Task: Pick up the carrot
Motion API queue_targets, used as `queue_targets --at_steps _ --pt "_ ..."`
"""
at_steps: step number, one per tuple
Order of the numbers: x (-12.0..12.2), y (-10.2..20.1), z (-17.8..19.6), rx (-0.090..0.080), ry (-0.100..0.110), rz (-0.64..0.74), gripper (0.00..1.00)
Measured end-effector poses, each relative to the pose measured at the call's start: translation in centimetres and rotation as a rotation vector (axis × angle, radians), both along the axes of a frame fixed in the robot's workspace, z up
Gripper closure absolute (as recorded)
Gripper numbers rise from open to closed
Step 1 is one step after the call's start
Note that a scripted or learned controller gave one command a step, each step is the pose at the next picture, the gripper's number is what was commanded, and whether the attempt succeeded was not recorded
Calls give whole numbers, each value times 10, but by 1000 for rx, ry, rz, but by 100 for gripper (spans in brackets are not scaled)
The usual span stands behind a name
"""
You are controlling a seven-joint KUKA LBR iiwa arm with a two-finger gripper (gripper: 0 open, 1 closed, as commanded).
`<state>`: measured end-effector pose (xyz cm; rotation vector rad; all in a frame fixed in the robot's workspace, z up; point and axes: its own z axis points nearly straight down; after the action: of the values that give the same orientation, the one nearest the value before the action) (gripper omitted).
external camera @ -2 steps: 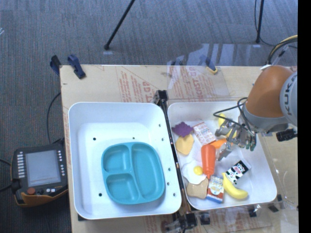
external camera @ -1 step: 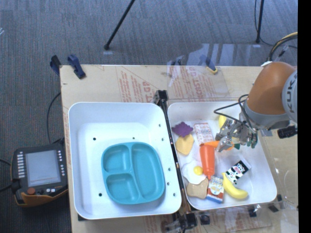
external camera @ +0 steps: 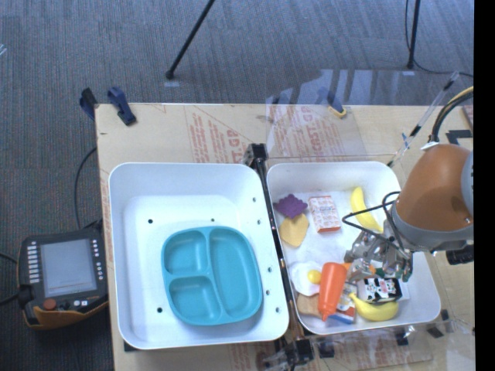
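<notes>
The gripper (external camera: 377, 255), its state hidden from me, hovers just right of the carrot (external camera: 332, 288) in the right bin (external camera: 387, 170); I'd judge this the approach, next shifting left and descending.

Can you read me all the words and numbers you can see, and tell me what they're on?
Red print on the board behind the bins: blurred and seen at an angle, cannot be read.
Small red and white packet in the right bin: label too small to read.
Black and white carton by the end effector: markings too blurred to read.
Handheld screen on the floor: nothing readable.
</notes>
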<state>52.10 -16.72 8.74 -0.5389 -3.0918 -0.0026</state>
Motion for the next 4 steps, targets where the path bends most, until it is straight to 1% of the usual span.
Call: queue_targets --at_steps 1,2,3,4 --pt "-43 31 28 1 -8 357 100" --pt "-30 57 56 0 -6 97 100" --pt "-38 72 10 -13 -18 220 100" --pt "-38 76 4 -6 -17 226 0"
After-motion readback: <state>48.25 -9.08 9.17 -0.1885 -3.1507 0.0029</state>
